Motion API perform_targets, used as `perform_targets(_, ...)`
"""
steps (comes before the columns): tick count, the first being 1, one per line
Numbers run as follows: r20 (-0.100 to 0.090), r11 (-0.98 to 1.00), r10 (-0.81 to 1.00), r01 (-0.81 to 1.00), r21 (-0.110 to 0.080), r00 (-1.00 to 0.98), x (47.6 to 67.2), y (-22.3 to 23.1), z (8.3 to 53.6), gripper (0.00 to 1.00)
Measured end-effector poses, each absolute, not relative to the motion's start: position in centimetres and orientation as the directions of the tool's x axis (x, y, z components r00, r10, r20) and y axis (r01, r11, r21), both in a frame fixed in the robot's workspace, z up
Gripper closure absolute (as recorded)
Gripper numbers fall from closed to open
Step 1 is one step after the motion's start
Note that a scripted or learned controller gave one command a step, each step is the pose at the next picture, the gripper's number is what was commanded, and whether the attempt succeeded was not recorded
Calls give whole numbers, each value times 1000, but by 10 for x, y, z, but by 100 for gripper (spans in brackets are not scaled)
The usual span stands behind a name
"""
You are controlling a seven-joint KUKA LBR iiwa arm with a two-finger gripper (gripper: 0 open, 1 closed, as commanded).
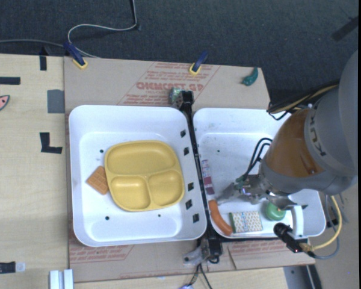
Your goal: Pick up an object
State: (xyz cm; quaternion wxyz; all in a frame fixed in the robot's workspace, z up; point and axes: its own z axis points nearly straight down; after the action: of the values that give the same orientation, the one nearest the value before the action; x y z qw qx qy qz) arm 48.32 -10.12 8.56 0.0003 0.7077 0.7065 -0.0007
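My gripper [245,189] hangs low over the right bin [228,137], near its front half, with the grey and orange arm [307,155] covering the bin's right side. Just in front of the gripper lies a small patterned white and green pad [246,221]. An orange sausage-shaped piece [219,218] rests at the bin's front left corner. A green round object [273,211] sits to the right of the pad, partly under the wrist. In the left bin [84,161] a yellow divided plate [144,174] lies flat, with a tan waffle-like square [97,180] tucked at its left edge.
The bins share a black-clipped middle wall [191,161]. They stand on a cardboard sheet [162,80] held by yellow clips. A small teal object [250,76] lies on the cardboard behind the right bin. Cables trail at the front edge.
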Motion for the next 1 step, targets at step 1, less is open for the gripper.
perform_targets(1,-4,-3,1000,1000,2,3,484,-102,95,100)
